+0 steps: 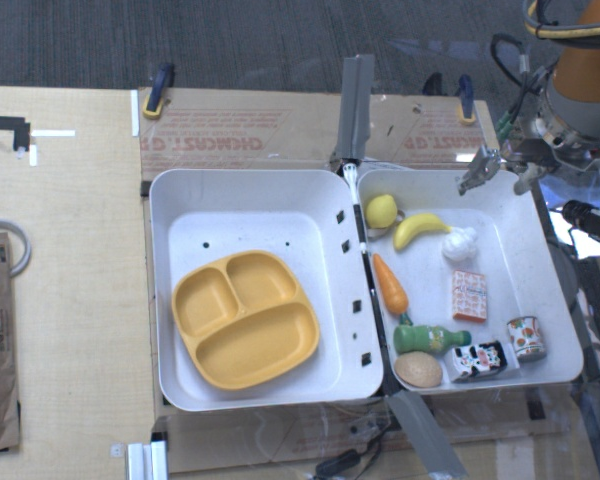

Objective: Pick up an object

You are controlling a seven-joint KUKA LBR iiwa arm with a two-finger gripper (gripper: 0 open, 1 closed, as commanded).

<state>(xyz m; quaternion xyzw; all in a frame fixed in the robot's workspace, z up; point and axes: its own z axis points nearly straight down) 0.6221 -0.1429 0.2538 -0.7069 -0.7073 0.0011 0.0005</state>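
Camera view shows the tool hanging over the far right corner of the right bin, its fingers spread apart and gripping nothing. Below it in that bin lie a lemon, a banana, a carrot, a green bottle and a small can. A yellow divided plate sits in the left bin.

Right bin holds 9 crowded items; its upper right corner lies open.
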